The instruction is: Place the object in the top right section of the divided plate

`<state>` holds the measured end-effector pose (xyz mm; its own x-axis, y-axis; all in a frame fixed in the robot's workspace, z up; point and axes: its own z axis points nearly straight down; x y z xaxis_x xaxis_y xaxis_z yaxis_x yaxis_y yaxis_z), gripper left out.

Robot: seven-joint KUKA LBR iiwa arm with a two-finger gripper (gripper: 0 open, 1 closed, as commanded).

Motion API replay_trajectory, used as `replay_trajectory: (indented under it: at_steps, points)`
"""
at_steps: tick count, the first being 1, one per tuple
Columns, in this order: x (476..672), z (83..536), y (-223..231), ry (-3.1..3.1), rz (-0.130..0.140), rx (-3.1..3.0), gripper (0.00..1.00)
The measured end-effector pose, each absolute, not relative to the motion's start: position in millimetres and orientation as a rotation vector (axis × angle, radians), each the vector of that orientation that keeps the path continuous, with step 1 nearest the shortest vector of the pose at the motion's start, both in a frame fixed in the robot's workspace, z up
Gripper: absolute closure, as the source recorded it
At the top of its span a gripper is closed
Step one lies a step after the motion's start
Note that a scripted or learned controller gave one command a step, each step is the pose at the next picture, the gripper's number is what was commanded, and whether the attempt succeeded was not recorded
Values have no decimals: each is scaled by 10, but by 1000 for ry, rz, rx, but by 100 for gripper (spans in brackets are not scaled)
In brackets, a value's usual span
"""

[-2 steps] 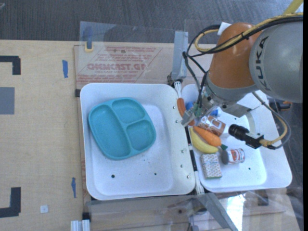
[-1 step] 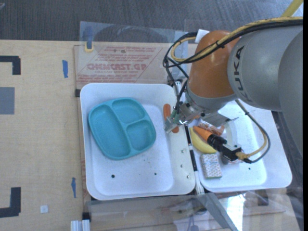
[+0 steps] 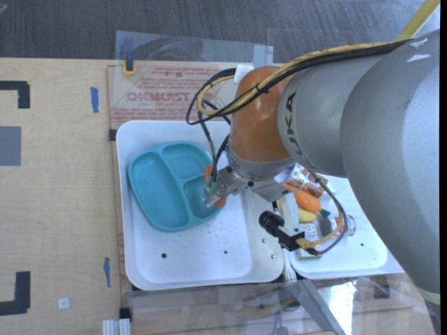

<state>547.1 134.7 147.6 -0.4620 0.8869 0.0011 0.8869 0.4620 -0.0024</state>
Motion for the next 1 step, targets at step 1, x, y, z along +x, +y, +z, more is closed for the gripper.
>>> replay_trajectory:
  at_steps: [1]
  points:
    - [5474,1479,1343,-2684,1,-1630,0]
